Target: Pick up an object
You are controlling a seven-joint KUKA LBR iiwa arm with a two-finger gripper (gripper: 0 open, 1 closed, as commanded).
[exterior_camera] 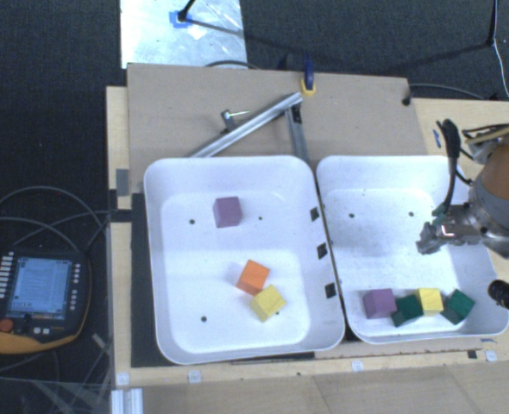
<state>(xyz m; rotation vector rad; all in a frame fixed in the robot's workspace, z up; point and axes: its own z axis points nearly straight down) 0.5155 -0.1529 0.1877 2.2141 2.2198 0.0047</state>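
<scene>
Gripper [430,238] over right bin [358,179], above the block row: purple cube [379,302], green block [405,310], yellow cube [430,299]. Finger state: cannot tell.

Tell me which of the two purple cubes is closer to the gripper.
The purple cube in the right bin, at the left end of the row of blocks. It shares that bin with the gripper; the other purple cube sits alone in the left bin.
</scene>
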